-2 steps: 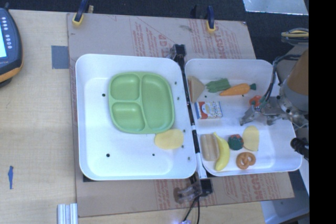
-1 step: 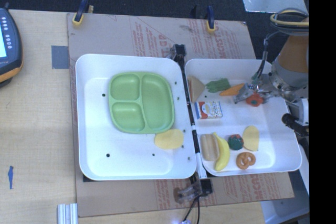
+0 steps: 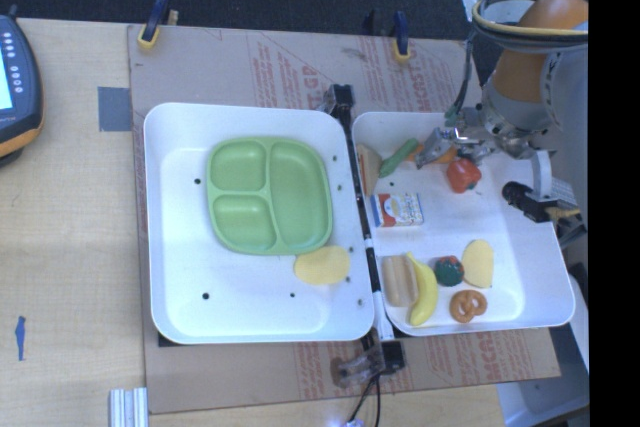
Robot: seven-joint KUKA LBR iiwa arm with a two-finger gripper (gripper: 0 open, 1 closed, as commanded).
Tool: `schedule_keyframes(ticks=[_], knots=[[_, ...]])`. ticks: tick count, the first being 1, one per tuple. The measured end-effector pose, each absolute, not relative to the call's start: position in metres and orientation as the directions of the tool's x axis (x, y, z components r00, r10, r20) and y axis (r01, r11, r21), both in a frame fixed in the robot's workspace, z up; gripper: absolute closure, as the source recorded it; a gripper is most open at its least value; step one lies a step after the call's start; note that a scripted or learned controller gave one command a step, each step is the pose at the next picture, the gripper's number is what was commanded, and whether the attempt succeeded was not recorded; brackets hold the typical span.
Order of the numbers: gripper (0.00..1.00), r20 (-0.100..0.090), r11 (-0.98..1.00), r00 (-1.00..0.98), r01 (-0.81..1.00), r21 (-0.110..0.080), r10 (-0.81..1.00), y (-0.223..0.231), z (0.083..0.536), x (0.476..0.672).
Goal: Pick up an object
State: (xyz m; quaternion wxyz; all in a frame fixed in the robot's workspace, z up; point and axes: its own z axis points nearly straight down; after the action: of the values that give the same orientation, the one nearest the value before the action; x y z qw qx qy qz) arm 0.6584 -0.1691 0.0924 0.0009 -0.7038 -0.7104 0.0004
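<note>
- Your gripper (image 3: 447, 147) sits low over the far end of the right bin (image 3: 530, 310), hanging from the grey arm (image 3: 560, 85) with its orange band (image 3: 535, 40).
- You cannot tell from this view how the gripper is set; its tip is a small dark and metallic tangle, and nothing can be made out as held in it.
- Just beside the gripper, on the side nearer the arm and a little toward you, lies a red tomato-like piece (image 3: 462, 175); whether it touches the tip is not clear.
- On the gripper's other side, toward the left bin (image 3: 175, 215), a green pod (image 3: 399, 156) lies at a slant, with a tan wedge (image 3: 369, 167) beyond it against the bin's wall.
- Nearer you than the gripper, a small white and red carton (image 3: 398, 209) lies flat on the bin floor.
- Well apart from the gripper, at the near end of the same bin, you have a cluster: a bread-like roll (image 3: 397, 279), a banana (image 3: 426, 292) touching it, a dark green and red piece (image 3: 448, 270), a pale yellow lemon-like piece (image 3: 479, 262) and a brown pretzel (image 3: 467, 305).
- Farther still from the gripper, across the divide, the left bin carries a green divided plate (image 3: 270, 195) and a yellow chip-like piece (image 3: 322, 266) just beside the plate's near corner.
</note>
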Motion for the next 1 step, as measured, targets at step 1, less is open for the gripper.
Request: schedule_keyframes(ticks=[1], knots=[[0.00,-0.006,0.001,-0.001,1.000,0.010,1.000,-0.2145,0.2102,0.6566]])
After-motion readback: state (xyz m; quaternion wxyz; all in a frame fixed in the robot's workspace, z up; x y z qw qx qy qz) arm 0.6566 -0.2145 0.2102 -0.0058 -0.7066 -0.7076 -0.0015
